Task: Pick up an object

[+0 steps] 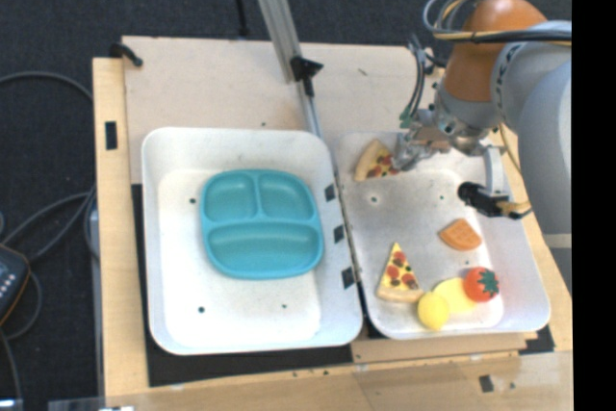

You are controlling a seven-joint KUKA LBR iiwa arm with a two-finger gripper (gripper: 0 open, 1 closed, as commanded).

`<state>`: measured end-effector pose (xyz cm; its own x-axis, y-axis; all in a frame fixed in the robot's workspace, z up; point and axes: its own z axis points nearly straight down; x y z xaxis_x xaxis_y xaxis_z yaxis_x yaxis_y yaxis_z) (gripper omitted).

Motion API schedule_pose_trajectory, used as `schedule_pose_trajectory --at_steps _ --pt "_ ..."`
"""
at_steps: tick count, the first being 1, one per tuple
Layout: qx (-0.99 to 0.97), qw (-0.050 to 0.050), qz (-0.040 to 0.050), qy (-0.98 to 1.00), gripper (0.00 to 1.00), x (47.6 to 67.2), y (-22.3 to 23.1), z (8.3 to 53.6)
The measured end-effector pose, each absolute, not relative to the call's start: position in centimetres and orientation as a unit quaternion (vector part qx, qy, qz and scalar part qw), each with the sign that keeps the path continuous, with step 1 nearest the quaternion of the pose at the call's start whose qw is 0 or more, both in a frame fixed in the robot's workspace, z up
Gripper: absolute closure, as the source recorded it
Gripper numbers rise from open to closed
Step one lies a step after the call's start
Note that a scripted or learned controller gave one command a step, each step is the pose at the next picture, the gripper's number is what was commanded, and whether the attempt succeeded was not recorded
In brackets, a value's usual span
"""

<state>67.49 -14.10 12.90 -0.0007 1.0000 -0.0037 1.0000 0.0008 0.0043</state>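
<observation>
Gripper (409, 149): low in right bin (520, 303), touching pizza slice (373, 163) at far-left corner; grip state cannot be told.

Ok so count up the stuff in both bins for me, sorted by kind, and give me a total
Pizza slices: 2, one by the pincer at the right bin's far left corner, one near the front
Lemons: 2
Tomato: 1
Orange wedge-shaped piece: 1
Teal divided plate: 1, in the left bin
Total: 7
</observation>
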Motion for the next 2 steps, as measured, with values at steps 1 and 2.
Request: schedule_pose_trajectory --at_steps 1,2 --pt "0.707 0.003 0.0014 0.707 1.0 67.5 -14.8 17.6" --pt "0.706 0.004 0.0016 0.708 1.0 68.4 -15.5 22.9"
